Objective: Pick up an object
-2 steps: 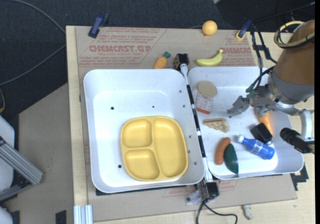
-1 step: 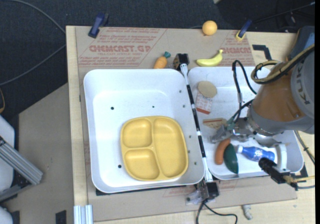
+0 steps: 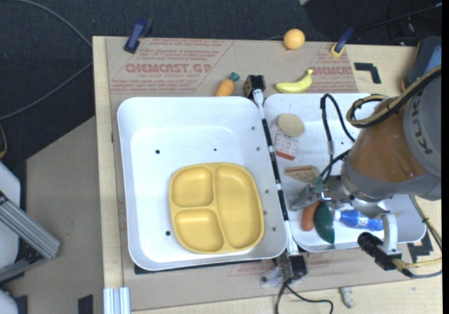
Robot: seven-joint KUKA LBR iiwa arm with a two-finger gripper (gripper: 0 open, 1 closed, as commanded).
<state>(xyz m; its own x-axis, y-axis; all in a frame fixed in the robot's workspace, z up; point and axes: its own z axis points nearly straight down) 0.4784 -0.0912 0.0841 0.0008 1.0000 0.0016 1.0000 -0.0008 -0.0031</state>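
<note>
Arm point(image 3: 393, 151) over rt bin point(image 3: 337, 106) w/ clutter; jaws' state can't tell.

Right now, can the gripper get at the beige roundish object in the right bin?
Probably yes. The beige roundish object lies uncovered at the right bin's far end, nothing on it. The gripper sits nearer, over the clutter, with a card between them.

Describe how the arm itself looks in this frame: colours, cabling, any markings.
The arm is bulky and rounded, grey, with a broad orange band above the wrist. Black cables loop along its upper side, and part of dark lettering shows on the grey shell at the right edge.
</note>
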